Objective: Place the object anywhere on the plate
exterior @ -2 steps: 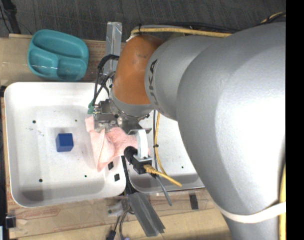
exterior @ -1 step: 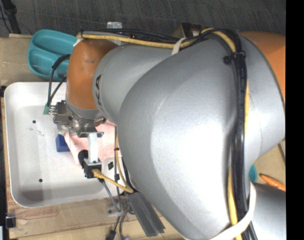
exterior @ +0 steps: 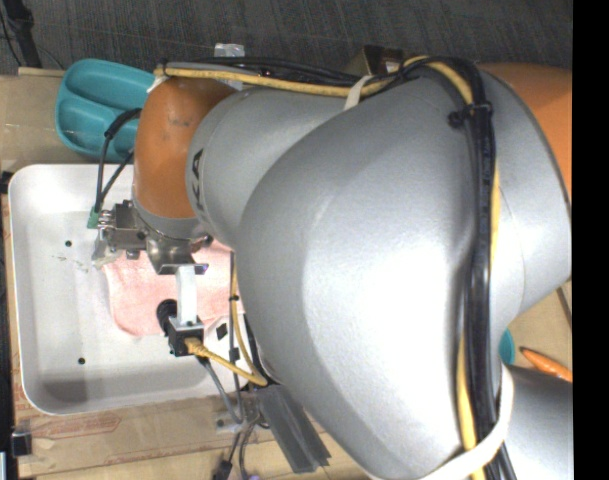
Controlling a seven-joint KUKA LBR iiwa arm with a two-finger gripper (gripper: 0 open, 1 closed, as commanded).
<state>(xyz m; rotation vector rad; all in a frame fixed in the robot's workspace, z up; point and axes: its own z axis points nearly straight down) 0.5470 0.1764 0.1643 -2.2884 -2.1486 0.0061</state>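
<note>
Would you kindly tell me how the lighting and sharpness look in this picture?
Camera view: the grey arm sits close to the lens, with a broad soft sheen on its casing; the white bin is bright, nearly washed out, with a grey shadow in its lower-left corner; the pink plate looks pale and soft-edged.

A dark grey carpeted floor (exterior: 184, 13) is seen across the top. A thin black cable (exterior: 14, 13) is laid over it at the upper left corner. A pale wooden surface (exterior: 134, 433) is seen along the left and lower edges, with a red-printed strip (exterior: 69, 426) stuck near its lower left. Even light is cast, and soft shadow is gathered inside the white bin (exterior: 44, 308).
</note>
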